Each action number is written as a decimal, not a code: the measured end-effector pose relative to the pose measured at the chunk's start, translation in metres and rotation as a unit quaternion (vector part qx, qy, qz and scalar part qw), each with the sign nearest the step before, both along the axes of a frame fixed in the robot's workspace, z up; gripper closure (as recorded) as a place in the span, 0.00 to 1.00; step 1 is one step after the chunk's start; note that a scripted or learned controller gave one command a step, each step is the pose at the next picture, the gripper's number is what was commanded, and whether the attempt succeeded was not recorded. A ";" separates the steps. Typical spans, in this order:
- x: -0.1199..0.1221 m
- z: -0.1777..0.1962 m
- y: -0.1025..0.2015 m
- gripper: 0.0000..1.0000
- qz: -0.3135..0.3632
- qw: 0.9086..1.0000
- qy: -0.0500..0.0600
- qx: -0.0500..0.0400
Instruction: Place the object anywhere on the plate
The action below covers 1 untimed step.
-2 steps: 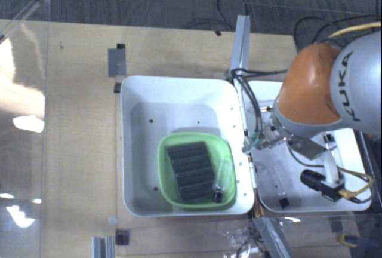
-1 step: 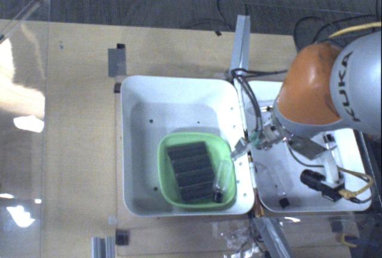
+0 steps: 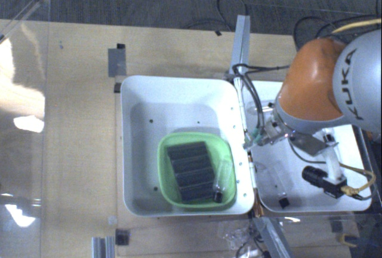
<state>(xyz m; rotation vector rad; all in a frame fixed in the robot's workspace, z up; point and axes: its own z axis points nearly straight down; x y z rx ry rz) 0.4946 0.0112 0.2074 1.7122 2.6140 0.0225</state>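
A light green plate (image 3: 169,152) sits in the front half of the left white bin (image 3: 140,101). A dark ridged rectangular object (image 3: 191,171) lies flat on the plate. Beside it, on the plate's right part, lies a small clear tube with a black end (image 3: 219,186). My arm's orange and grey wrist (image 3: 313,89) hangs over the right bin (image 3: 352,206). The gripper (image 3: 259,135) is low at the wrist's left, close to the wall shared by the two bins and to the right of the plate. Most of it is hidden under the wrist.
A small dark piece (image 3: 284,202) lies near the right bin's front edge. A black cylinder on a yellow cable (image 3: 319,180) hangs off the arm over that bin. A grey post (image 3: 240,42) and black cables rise behind the bins.
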 end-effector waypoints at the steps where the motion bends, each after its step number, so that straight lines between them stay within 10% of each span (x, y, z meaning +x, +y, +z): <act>1: 0.002 0.011 0.001 1.00 0.001 1.000 -0.003 0.000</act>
